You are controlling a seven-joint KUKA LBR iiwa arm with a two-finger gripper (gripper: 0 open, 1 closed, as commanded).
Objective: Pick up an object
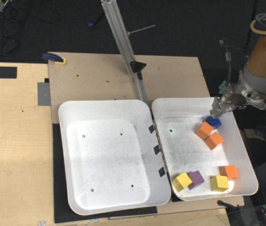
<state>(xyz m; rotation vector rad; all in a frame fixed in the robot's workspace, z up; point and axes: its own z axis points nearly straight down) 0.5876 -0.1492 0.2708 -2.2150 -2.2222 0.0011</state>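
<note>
Gripper point(217, 108): seen low at the right bin's point(184, 112) 2 o'clock edge, just above the blue block point(213, 122); jaw state cannot be told.
Blue block: found touching two orange blocks point(208, 135) at its 6 o'clock.
Near wall: yellow block point(182, 181) and purple block point(196, 178) are paired at 7 o'clock; another yellow point(219, 183) and orange cube point(229, 172) at 5 o'clock.
Left bin point(76, 112): placed beside the right.
</note>
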